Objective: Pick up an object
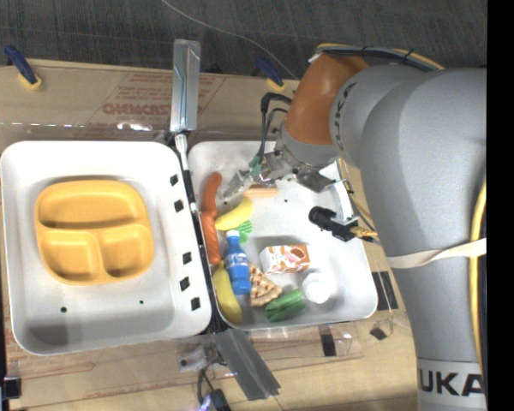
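The arm (385,144) reaches in from the right over the right bin (360,294). Its gripper (255,171) hangs low over that bin's far left corner. The wrist and the clutter below hide its tip, so I cannot tell whether it is released or clenched, and nothing can be seen in its grasp.

All the loose things lie in the right bin, mostly along its left wall. A pale peach piece (262,193), small and flat, lies just under the gripper. Beside it, a red-orange toy sausage (210,190) lies against the left wall, and a second sausage (209,236) lies in line just nearer the camera. A yellow piece with a green end (234,221) rests between the sausages and the bin's middle. A blue bottle (236,264) with a white band lies nearer the camera, touching a yellow banana (226,302) at the near left corner. A checked waffle-like piece (259,288) sits just beside the bottle, and a green piece (283,305) lies beside that. A small white carton (286,258) with an orange picture sits at the middle, and a white cup (317,289) is near it.

The left bin (34,328) holds a yellow compartment tray (92,229).
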